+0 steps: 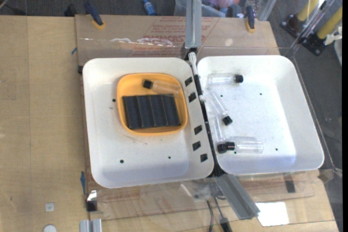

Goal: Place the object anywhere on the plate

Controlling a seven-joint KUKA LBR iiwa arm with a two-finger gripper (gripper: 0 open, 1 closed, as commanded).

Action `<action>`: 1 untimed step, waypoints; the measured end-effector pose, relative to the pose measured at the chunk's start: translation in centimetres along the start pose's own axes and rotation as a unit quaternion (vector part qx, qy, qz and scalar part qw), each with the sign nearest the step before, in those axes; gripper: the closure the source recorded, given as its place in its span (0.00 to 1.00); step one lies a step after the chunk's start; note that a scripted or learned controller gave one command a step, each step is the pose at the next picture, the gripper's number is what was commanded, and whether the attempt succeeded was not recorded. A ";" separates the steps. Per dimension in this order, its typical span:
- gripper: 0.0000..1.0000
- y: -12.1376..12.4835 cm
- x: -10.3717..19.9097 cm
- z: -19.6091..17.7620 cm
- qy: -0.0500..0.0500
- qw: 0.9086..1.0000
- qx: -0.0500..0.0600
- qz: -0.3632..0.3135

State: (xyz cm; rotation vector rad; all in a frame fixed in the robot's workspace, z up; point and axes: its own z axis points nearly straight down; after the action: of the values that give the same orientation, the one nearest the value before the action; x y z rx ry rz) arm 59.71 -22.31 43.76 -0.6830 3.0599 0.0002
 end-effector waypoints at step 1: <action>1.00 0.0 -0.2 -1.3 -0.005 1.000 0.003 0.002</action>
State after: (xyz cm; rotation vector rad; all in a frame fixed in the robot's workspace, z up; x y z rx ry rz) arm 59.86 -22.27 45.06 -0.6755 3.0496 -0.0043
